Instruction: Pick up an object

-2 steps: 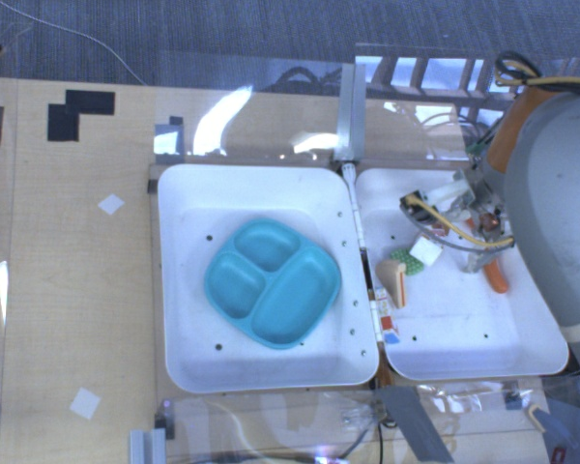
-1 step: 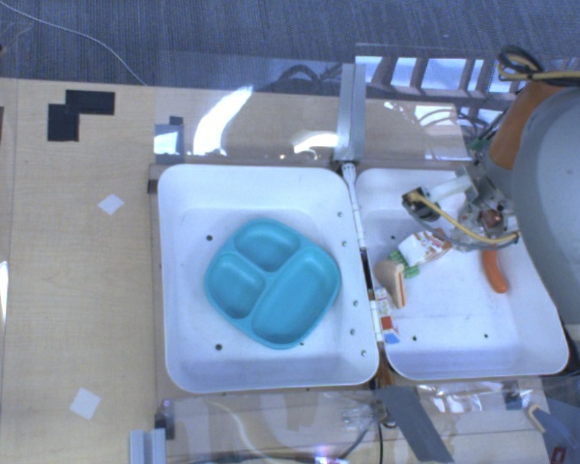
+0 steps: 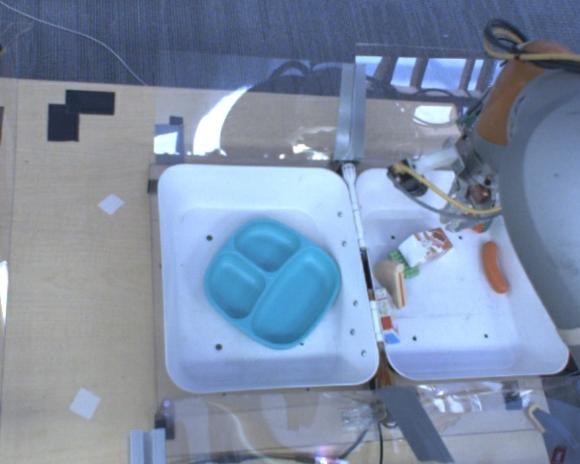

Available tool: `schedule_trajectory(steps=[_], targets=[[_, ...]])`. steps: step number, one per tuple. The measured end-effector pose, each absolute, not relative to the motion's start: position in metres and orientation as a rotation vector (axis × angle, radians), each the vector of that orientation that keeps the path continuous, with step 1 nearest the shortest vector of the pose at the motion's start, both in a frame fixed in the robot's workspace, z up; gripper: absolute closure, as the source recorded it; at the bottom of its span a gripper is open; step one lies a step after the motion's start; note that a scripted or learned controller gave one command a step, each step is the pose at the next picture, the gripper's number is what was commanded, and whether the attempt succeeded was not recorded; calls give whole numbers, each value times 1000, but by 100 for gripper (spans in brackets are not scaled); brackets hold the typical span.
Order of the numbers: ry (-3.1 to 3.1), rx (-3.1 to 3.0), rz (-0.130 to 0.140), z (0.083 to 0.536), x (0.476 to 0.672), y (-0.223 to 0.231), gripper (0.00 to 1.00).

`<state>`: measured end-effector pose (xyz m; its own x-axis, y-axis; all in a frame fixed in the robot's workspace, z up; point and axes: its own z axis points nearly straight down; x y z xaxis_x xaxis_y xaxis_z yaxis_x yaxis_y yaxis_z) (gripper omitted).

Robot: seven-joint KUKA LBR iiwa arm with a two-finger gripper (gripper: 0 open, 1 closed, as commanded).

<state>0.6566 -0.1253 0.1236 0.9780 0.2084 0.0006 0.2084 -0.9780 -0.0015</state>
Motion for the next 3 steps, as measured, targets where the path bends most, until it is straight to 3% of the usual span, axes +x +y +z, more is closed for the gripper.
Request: schedule_trajectory(steps=[1,3], targets=[[-449,-3098,4,86,665,-192,100],[-478,-3092,2,106,668,-188,100]])
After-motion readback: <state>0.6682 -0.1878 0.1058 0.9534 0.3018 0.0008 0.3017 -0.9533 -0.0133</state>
